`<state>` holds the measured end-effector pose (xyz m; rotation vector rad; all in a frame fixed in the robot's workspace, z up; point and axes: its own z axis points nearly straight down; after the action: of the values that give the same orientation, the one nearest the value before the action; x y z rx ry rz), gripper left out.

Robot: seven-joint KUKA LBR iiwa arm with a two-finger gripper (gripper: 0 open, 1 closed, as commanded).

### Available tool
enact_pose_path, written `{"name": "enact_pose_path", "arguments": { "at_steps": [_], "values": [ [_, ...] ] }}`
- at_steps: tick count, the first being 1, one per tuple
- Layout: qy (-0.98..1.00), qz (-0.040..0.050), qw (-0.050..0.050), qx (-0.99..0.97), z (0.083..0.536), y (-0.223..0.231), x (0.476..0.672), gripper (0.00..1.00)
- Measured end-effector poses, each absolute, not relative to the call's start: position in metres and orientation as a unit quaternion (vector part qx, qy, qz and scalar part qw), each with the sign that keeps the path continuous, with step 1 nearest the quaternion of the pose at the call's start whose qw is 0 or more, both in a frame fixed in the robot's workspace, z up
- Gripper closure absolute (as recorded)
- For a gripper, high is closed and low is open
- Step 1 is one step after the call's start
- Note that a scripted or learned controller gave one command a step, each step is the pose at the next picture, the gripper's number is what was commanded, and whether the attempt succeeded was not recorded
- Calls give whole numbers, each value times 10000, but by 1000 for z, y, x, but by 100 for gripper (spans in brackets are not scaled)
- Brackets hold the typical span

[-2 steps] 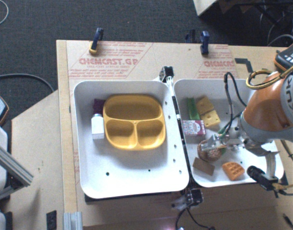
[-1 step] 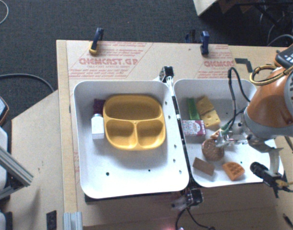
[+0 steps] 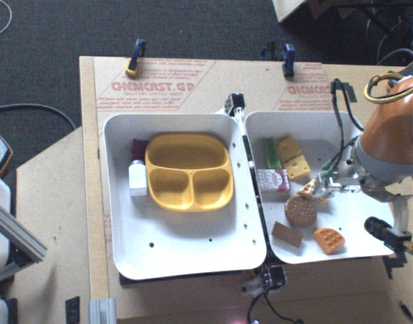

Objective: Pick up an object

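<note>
Tabletop (image 3: 92, 248): a pale board carrying two shallow white bins side by side, with red print across its far part.
Waffle (image 3: 329, 239): an orange toy waffle lay nearest, at the right bin's near edge.
Brown block (image 3: 287, 234): a flat brown piece lay just left of the waffle, tilted.
Cookie (image 3: 301, 211): a round brown disc sat just beyond the brown block, near the middle of the right bin (image 3: 368, 214).
Jaws (image 3: 317, 187): the arm (image 3: 389, 140) reached in from the right and its tip was low over a small pizza slice (image 3: 306, 191) just beyond the cookie; I could not tell how far the jaws were open, or whether they had hold of anything.
Carton (image 3: 272, 180): a small pink and white box lay by the right bin's left wall.
Cheese (image 3: 294, 158): two yellow wedges lay further back, beside a green stick (image 3: 272, 152).
Left bin (image 3: 119, 235): it held a yellow divided plate (image 3: 189, 171), with a small white bottle (image 3: 138, 177) touching the plate's left side and a dark purple thing (image 3: 139, 147) just beyond the bottle.
Clamps (image 3: 135, 57): two blue clamps gripped the tabletop's far edge.
</note>
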<state>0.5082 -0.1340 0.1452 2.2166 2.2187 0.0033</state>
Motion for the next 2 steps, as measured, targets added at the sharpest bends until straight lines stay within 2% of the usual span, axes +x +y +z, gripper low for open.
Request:
{"name": "enact_pose_path", "arguments": {
  "at_steps": [1,2],
  "values": [
    [7076,19,36,7066,209,-133,513,100],
    [7074,10,24,7068,226,-134,514,100]
  ]
}}
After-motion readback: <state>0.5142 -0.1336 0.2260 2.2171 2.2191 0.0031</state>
